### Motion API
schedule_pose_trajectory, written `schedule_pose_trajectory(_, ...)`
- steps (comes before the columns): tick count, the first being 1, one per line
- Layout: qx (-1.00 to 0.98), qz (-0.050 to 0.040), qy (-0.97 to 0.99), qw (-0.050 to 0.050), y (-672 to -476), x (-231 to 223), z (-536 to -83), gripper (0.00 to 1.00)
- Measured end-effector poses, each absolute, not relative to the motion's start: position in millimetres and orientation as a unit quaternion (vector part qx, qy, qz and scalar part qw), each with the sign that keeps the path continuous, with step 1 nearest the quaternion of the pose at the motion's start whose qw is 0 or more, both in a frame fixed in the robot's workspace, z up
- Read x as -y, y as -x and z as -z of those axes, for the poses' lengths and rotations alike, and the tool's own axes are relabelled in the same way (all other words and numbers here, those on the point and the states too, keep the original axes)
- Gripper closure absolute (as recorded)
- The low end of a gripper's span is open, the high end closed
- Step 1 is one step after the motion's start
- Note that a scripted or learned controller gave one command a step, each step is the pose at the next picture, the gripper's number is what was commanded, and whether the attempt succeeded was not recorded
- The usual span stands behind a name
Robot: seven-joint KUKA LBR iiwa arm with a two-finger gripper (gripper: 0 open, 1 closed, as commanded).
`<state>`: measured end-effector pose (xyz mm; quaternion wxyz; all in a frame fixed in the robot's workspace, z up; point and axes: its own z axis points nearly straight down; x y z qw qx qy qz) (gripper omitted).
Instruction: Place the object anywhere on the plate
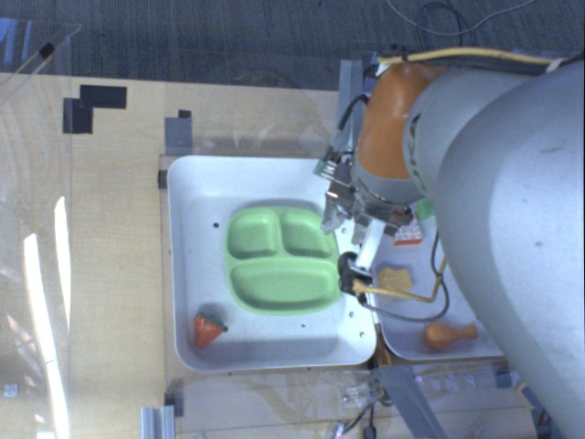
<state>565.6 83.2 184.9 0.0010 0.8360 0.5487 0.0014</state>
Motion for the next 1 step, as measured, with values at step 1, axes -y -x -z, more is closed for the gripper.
schedule_pose_trajectory(1,-0.549,-0.0013,-0.836,0.001,-565.4,-83.9,-184.8,0.0)
